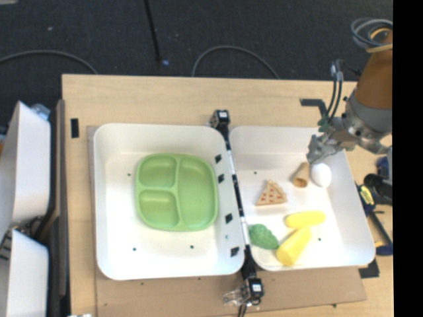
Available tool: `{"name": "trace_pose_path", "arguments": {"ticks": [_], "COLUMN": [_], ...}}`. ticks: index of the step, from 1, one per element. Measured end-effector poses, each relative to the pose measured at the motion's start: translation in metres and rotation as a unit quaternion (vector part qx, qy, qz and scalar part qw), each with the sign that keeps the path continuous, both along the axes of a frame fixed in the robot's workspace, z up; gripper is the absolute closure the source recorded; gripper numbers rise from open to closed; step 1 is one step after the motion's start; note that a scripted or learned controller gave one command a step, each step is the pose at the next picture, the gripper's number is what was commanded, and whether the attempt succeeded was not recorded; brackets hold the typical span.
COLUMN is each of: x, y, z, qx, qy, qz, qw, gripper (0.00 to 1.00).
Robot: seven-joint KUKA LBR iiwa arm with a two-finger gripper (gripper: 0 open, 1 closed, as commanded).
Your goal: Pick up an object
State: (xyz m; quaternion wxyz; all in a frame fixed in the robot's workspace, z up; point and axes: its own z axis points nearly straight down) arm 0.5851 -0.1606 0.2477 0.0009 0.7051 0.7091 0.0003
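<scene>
In the right bin (344,243) lie a white egg (321,175), a tan cone-shaped piece (301,175), a pizza slice toy (270,194), two yellow pieces (305,218) (293,246) and a green broccoli-like toy (263,236). My gripper (320,152) hangs at the bin's upper right, just above the egg and the tan piece. Whether it touches either, I cannot tell from this angle. The grey arm with its orange band (377,78) comes in from the right.
The left bin (112,256) holds a green divided plate (177,191). A black divider with clips (229,177) runs between the bins. White boxes (26,170) stand at the far left, and cables cross the dark floor behind the bench.
</scene>
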Motion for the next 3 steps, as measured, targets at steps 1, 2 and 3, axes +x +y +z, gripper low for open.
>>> {"name": "trace_pose_path", "arguments": {"ticks": [1, 2, 3], "x": [0.007, 0.017, 0.017], "y": [0.053, 0.114, 0.166], "z": [0.01, 0.012, 0.018], "qx": [0.0007, 0.0006, 0.0008], "qy": [-0.001, 0.0, -0.001], "qz": [0.001, 0.001, 0.001], "qw": [1.0, 1.0, 1.0], "gripper": [1.0, 1.0, 1.0]}}
